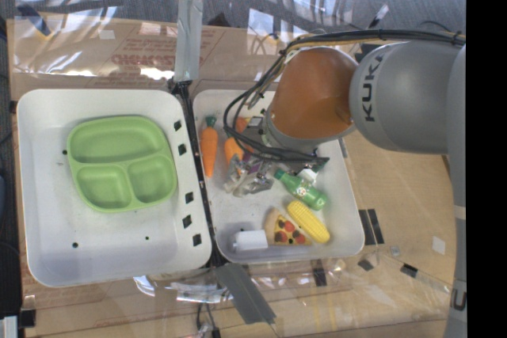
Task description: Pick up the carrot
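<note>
The carrot [208, 149], orange with a green top, lies lengthwise along the left wall of the right bin [342, 184]. A second orange piece [232, 149] lies just right of it, partly under the arm. My gripper [248, 175] hangs low in the middle of the right bin, just right of and slightly nearer than the carrot. The orange wrist band [310, 95] hides the bin's far part.
A green bottle [303, 188], a yellow corn cob [307, 222], a pizza slice [283, 229] and a white block [250, 240] lie in the near part of the right bin. The left bin [36, 194] holds a green divided plate [120, 162].
</note>
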Available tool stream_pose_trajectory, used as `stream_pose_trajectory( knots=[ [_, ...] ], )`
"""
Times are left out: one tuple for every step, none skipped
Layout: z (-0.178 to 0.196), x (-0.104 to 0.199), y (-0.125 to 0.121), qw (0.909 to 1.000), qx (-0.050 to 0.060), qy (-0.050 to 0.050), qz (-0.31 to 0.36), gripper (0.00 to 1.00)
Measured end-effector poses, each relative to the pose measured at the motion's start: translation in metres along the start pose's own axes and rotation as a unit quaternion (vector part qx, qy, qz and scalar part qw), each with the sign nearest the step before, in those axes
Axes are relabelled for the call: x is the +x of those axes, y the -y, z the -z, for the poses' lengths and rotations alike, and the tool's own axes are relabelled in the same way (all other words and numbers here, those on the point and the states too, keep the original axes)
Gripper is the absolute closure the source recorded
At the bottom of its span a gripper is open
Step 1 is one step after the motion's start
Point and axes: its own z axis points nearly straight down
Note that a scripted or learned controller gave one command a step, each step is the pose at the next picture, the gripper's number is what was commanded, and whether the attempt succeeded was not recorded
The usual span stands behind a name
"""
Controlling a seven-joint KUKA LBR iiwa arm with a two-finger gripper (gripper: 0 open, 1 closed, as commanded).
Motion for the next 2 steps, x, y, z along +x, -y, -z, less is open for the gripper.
stream_pose_trajectory(
  knots=[
    [0.135, 0.027, -0.02, 0.9994, 0.007, 0.002, 0.033, 1.0],
    [0.089, -0.072, -0.093, 0.9994, 0.0, 0.0, -0.035, 1.0]
  ],
)
